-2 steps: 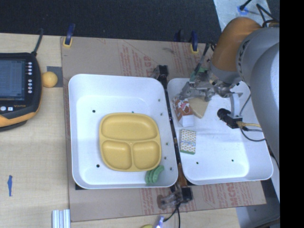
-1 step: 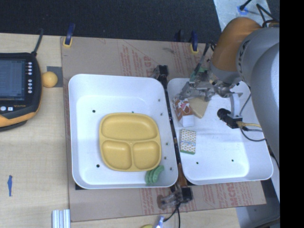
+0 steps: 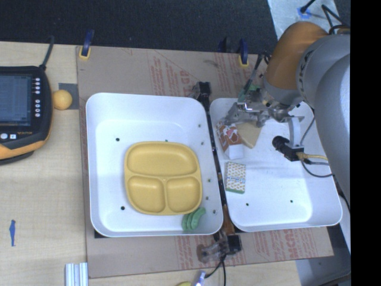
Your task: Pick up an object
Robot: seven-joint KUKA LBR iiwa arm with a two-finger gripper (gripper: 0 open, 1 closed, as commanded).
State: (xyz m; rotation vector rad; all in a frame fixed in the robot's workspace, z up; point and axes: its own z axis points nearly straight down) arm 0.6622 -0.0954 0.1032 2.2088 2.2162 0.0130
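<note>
My gripper (image 3: 245, 115) hangs low over the far left corner of the right bin (image 3: 280, 213). Just beneath it lie a red and white packet (image 3: 228, 136) and a tan wedge (image 3: 250, 136), with a small white block (image 3: 236, 151) right below them. A green and yellow patterned box (image 3: 236, 177) rests flat nearer the bin's left wall. I cannot tell whether the gripper touches the packet or the wedge.
The left bin (image 3: 107, 159) holds a yellow divided tray (image 3: 162, 176) and a small green object (image 3: 193, 220) at its near right corner. A teach pendant (image 3: 21, 109) and a yellow ball (image 3: 62, 99) sit on the bench to the left.
</note>
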